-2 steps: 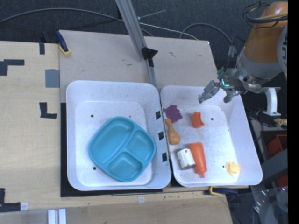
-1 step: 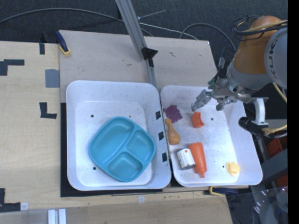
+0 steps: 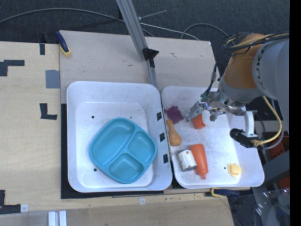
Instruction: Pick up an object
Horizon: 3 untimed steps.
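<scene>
My gripper (image 3: 203, 115) hangs over the right bin (image 3: 249, 173) near its back, with its fingers spread open. A small orange-red block (image 3: 199, 122) lies on the bin floor just below and between the fingertips; it touches the left one or sits very close to it. Left of it lies a purple piece (image 3: 174, 112), and an orange gourd-shaped toy (image 3: 174, 134) rests against the bin's left wall. An orange-red bottle with a white label (image 3: 196, 159) lies near the front. A small yellow object (image 3: 233, 169) sits at the front right.
The left bin (image 3: 77, 126) holds a blue divided plate (image 3: 123, 149). A grey metal pole (image 3: 134, 22) slants up from between the bins at the back. Cables and a black fitting (image 3: 242, 138) hang from the arm over the right bin's right side.
</scene>
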{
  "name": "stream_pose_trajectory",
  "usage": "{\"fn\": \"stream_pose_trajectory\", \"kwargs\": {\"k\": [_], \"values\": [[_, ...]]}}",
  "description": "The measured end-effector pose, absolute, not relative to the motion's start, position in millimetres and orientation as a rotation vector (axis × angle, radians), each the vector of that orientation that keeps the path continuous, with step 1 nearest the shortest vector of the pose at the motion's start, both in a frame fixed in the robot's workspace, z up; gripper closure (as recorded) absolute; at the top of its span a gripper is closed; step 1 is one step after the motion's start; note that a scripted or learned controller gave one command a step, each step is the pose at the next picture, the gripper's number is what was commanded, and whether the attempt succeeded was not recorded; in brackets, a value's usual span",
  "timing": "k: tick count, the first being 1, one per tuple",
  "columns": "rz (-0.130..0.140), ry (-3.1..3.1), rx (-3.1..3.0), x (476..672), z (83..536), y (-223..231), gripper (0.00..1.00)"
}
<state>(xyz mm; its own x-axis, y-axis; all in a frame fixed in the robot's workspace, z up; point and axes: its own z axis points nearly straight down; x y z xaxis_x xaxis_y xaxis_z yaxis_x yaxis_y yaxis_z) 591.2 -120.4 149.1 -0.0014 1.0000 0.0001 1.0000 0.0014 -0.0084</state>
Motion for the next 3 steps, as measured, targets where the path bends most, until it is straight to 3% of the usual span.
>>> {"fn": "stream_pose_trajectory", "kwargs": {"k": [1, 2, 3], "values": [[0.008, -2.220, -2.216, 583.7, 103, -121, 0.00], [0.004, -2.222, -2.217, 584.8, 116, -120, 1.00], [-0.004, -2.226, -2.222, 596.1, 170, -119, 1.00]]}}
